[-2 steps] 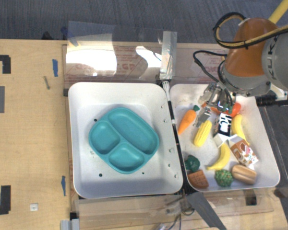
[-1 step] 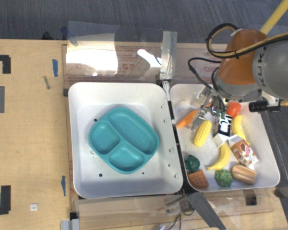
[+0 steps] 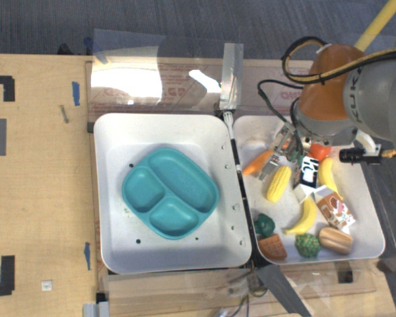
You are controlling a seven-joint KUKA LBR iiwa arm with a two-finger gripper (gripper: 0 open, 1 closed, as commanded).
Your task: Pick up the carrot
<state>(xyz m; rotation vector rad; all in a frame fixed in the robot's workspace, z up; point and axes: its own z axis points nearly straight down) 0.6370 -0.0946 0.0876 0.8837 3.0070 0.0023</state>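
The orange carrot (image 3: 256, 164) lies in the right bin (image 3: 373, 233), close to its left wall, pointing down-left. My gripper (image 3: 277, 156) hangs low over the carrot's thicker right end, just above the corn cob (image 3: 279, 183). It touches or nearly touches the carrot there. The wrist and its cables hide the rest of that end.
The right bin also holds a banana (image 3: 304, 218), a second yellow fruit (image 3: 327, 176), a small carton (image 3: 335, 211), broccoli (image 3: 308, 244), a dark green vegetable (image 3: 264, 225) and a bread roll (image 3: 335, 240). A teal divided plate (image 3: 170, 191) sits in the left bin (image 3: 112, 144).
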